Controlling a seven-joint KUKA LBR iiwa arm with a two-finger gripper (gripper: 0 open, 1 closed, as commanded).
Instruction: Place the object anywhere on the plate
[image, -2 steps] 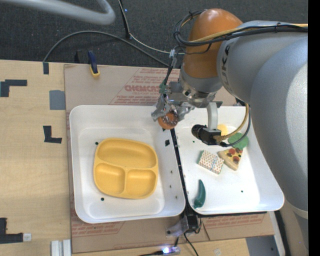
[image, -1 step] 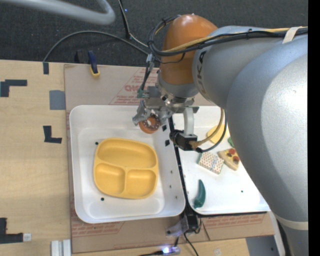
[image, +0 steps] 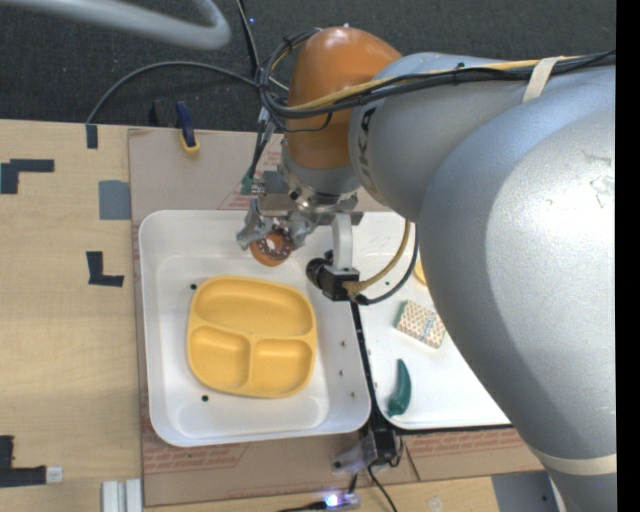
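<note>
Nearest the camera, the wooden surface carries two shallow white bins side by side. The left bin holds a yellow plate with three compartments, lying flat in the middle of the bin. In the right bin, much of it covered by the grey arm, a green pepper-like piece lies near the dividing edge, with a small patterned block a little farther back. Beyond the plate's far rim, at the far side of the left bin, the end effector hangs low over a small brown and orange object. The object sits just off the plate, between the fingers' tips as far as can be seen, but whether they clamp it or how wide they stand cannot be told. Above it is the orange band.
</note>
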